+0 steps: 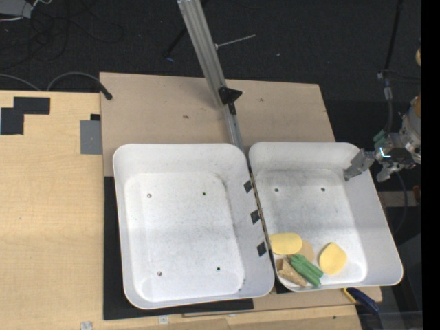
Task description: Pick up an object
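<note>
Camera view shows my pincer (366, 162) at the right bin's (323, 163) far right rim, empty, fingers apart. The objects crowd the near corner: two yellow pieces (286, 243) (333, 258), a green one (306, 270), a tan one (293, 275). Packed so tightly against the wall, they could make me nudge neighbours or close on nothing.

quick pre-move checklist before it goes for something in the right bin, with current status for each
1. Objects to pick are in the right bin: ok, two yellow pieces, a green piece and a tan piece sit at its near edge.
2. A target stands apart from the rest: ok, the right yellow piece lies apart.
3. Gripper carries nothing: ok, nothing visible between its fingers.
4. Gripper above a target: not ok, it is at the bin's far right rim.
5. Fingers open: cannot tell.
</note>
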You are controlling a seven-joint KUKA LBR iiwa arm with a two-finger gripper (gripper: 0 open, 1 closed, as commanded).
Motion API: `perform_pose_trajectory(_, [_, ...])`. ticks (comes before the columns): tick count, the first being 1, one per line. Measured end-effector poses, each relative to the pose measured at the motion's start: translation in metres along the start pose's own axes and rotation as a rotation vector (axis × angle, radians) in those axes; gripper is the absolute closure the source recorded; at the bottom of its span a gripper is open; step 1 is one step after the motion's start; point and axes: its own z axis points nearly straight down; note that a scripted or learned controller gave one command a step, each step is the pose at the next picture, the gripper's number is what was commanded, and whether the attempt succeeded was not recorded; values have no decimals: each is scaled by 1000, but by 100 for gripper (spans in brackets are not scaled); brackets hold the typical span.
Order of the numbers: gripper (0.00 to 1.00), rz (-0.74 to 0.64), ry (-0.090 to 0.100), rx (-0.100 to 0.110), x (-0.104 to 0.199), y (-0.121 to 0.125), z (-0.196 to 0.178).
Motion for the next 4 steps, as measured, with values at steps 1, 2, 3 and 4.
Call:
perform_pose_trajectory(1, [0,-3,-2,-4,0,1,-3])
perform_pose_trajectory(2, [0,1,0,0,3,-9,48])
perform_pose_trajectory(3, [0,1,0,-1,5,-11,92])
perform_pose_trajectory(4, [0,2,1,1,7,-12,146])
